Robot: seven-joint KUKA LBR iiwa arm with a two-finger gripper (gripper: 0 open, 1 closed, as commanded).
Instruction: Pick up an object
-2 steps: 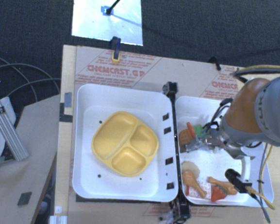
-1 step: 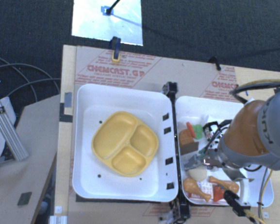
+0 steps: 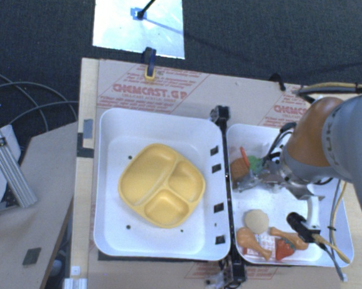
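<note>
Camera view
Bins: the counter [image 3: 81, 195] carries a left bin [image 3: 115, 141] and a right bin [image 3: 252, 138], side by side.
Plate: a yellow divided plate [image 3: 162, 184] lies at the left bin's centre.
Arm end: the gripper [image 3: 248, 180] sits low at the right bin's 9 o'clock side. I cannot tell whether it is open or closed.
Nearest things: a brown round object [image 3: 237, 169] is just beside the gripper at its 10 o'clock. A red-and-green piece [image 3: 243, 157] lies at 12.
Other things: a pale ball [image 3: 256, 220], an orange drumstick [image 3: 254, 243] and a red piece [image 3: 284, 249] lie at the right bin's 6 to 7 o'clock.
</note>
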